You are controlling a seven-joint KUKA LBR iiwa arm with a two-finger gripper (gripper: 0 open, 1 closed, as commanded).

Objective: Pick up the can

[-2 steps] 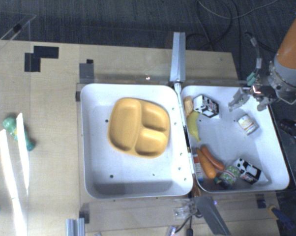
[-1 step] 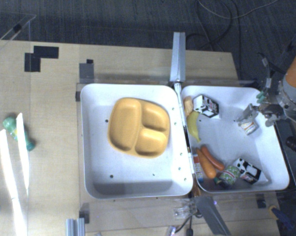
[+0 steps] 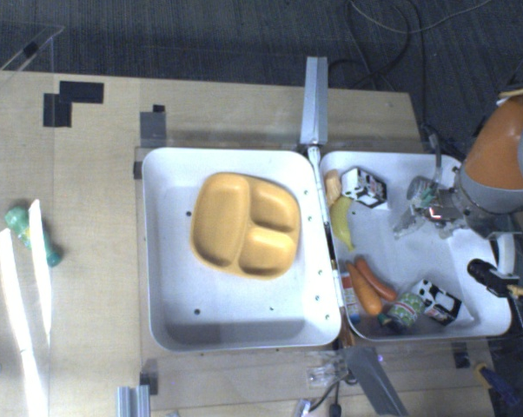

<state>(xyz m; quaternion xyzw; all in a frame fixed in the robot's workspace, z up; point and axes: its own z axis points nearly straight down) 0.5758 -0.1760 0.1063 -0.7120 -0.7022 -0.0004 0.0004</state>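
I'm hovering the gripper (image 3: 428,205) over the right bin (image 3: 483,324), approach step; I cannot tell how its fingers stand; the can (image 3: 407,309) lies near the front edge, so next I move toward it

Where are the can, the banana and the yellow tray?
can (image 3: 407,310): camera view, on its green side.
banana (image 3: 341,221): camera view, mid-length of the peel.
yellow tray (image 3: 246,225): camera view, central ridge between compartments.
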